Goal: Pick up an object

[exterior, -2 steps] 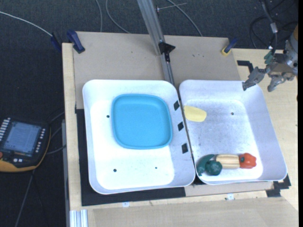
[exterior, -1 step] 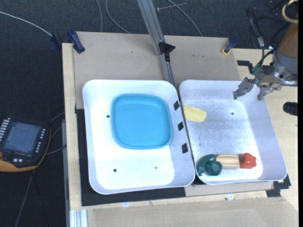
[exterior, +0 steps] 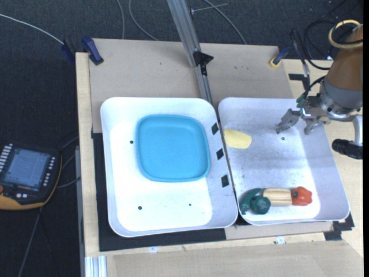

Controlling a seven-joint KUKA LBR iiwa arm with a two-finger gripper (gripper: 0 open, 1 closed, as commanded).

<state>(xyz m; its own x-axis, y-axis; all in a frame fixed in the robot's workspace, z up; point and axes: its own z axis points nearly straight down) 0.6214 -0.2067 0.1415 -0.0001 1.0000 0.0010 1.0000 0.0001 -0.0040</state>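
My gripper [exterior: 300, 124] hangs over the back right part of the right bin [exterior: 271, 154], fingers spread open with nothing between them. A yellow lemon-shaped piece [exterior: 237, 138] lies by the bin's left wall, well to the left of the gripper. Along the bin's front edge lie a green object [exterior: 255, 203], a tan roll-shaped piece [exterior: 278, 197] and a red object [exterior: 301, 196], touching in a row, far below the gripper.
The left bin [exterior: 121, 172] holds a blue square plate [exterior: 172, 148]. A metal pole [exterior: 185, 25] slants down to the gap between the bins. A teach pendant [exterior: 26, 172] lies on the floor at left. Cables run across the dark floor.
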